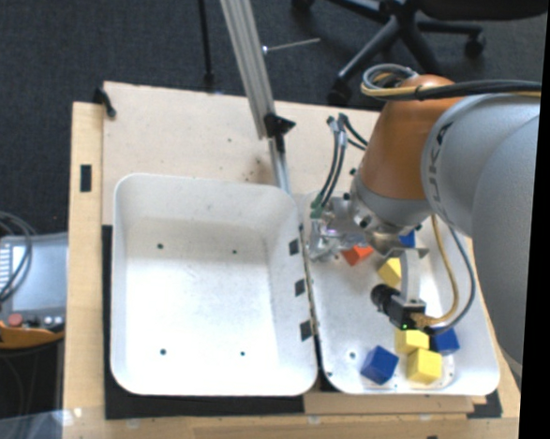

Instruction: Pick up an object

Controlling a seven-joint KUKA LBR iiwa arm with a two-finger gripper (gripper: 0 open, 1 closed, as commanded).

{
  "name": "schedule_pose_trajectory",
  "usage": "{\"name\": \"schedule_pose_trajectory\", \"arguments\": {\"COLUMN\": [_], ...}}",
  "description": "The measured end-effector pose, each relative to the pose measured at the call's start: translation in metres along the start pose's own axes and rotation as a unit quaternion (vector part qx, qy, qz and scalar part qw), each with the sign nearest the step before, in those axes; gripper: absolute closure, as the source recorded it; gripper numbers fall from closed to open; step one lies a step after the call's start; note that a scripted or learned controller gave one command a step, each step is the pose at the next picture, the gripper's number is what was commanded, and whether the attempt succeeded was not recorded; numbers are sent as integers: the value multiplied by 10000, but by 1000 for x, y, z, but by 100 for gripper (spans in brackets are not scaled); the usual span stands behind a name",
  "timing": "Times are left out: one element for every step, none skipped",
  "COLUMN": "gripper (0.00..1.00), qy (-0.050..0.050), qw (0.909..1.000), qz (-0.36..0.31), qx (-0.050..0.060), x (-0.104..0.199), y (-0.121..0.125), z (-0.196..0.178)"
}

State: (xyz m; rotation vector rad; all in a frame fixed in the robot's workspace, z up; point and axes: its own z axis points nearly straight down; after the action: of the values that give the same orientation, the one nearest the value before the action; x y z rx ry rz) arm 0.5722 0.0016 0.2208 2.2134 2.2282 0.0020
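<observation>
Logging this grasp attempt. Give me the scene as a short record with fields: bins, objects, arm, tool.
bins: two shallow white plastic bins side by side, left bin, right bin
objects: in the right bin, a blue cube, two yellow cubes near its front, a small orange block by the tool
arm: grey arm with orange band, over the right bin
tool: low near the bins' shared wall; finger state unclear

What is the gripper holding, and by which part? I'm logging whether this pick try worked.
It cannot be told. The gripper sits low in the right bin beside an orange block, with nothing visibly between its fingers.
</observation>
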Motion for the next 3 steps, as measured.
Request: {"name": "schedule_pose_trajectory", "arguments": {"gripper": [100,100,100], "qy": [7,7,-10], "qw": [10000,10000,10000], "qz": [-3,-2,15], "qx": [-12,-8,21], "x": [45,90,97], "y": [27,55,60], "z": [-18,-25,-8]}}
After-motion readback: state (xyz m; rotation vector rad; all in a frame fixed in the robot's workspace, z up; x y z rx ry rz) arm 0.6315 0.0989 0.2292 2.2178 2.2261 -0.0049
